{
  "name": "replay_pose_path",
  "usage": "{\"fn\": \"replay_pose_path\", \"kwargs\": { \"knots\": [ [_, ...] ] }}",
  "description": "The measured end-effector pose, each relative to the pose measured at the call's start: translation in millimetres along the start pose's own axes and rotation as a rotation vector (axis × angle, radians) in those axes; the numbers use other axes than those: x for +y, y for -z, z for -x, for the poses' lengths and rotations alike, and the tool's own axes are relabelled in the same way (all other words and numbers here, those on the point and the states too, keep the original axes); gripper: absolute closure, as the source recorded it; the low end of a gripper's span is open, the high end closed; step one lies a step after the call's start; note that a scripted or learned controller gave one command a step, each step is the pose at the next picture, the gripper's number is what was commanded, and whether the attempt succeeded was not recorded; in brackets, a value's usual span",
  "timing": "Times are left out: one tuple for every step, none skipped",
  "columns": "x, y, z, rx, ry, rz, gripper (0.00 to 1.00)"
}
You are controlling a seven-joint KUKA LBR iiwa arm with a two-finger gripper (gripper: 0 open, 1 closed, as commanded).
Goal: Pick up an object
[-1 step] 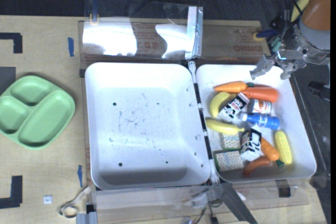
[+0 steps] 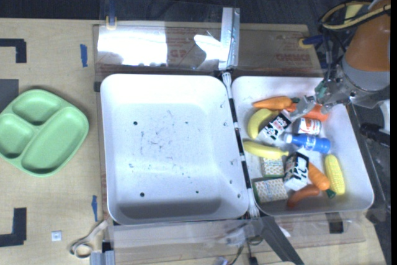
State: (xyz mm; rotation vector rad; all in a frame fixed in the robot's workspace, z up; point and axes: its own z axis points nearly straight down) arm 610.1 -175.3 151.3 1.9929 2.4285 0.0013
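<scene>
The right bin [image 2: 360,133] holds a pile of toy food. An orange carrot [image 2: 273,102] lies at the back, with a curved yellow banana [image 2: 256,122] and a black-and-white carton [image 2: 276,127] just in front of it. A red-and-white can [image 2: 308,127] rests above a blue bottle [image 2: 311,144]. Toward the front lie a corn cob [image 2: 335,174], a second carton [image 2: 298,170], another carrot [image 2: 319,178] and a red sausage [image 2: 303,196]. My gripper [image 2: 308,107] hangs low over the bin's back right, beside the first carrot's tip and just above the can. Nothing is visibly held.
The left bin [image 2: 124,96] adjoins the right one along a shared wall. A green divided plate [image 2: 40,131] sits on the bench at far left. A clear plastic sheet [image 2: 167,37] stands behind the bins. Cables [image 2: 338,15] hang at the upper right by the arm.
</scene>
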Motion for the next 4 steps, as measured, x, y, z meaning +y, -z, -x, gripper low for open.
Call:
{"fn": "replay_pose_path", "kwargs": {
  "knots": [
    [-91, -10, 20, 0.0, 0.051, 0.0, 0.0],
    [-130, -63, 13, 0.009, 0.139, 0.01, 0.0],
    [-132, -55, 17, 0.002, 0.131, 0.009, 1.0],
    [-80, 110, -53, -0.001, -0.153, 0.001, 1.0]
  ]
}}
